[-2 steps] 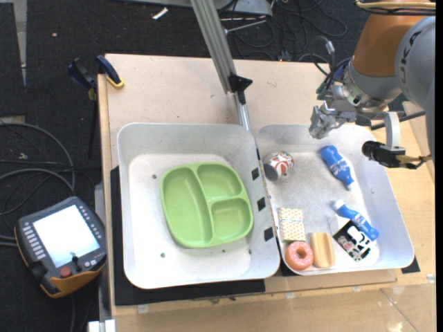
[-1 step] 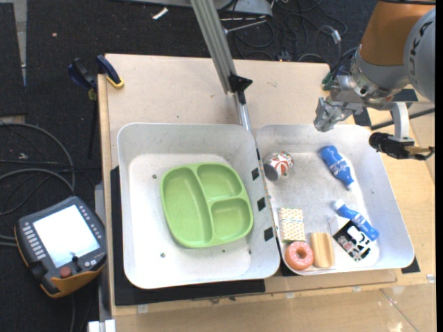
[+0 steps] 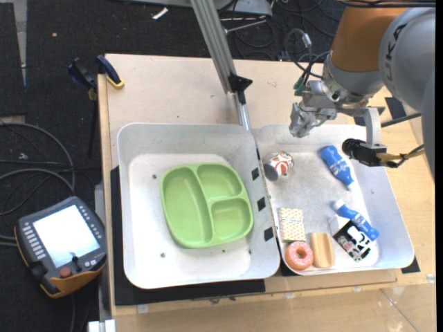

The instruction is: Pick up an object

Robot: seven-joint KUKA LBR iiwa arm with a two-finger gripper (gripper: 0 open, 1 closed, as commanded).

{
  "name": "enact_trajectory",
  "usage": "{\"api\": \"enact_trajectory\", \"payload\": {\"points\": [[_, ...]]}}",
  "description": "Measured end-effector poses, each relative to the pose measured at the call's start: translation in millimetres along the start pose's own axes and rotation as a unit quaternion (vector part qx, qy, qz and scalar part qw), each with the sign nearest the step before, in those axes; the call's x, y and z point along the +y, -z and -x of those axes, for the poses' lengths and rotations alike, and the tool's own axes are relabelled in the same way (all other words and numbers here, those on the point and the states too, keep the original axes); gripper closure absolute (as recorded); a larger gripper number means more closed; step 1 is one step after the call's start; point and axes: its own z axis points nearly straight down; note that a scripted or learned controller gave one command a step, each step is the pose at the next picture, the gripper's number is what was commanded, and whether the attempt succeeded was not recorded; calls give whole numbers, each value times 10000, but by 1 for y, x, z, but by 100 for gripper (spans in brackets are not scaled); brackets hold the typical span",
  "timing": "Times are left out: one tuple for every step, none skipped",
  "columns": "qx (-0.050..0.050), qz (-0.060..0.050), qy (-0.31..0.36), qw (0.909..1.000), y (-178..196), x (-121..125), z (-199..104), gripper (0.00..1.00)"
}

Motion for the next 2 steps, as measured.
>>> {"api": "enact_trajectory", "payload": {"points": [[-1, 0, 0, 10000, 5, -13, -52, 100], [-4, -8, -2, 10000, -9, -27, -101, 100]]}}
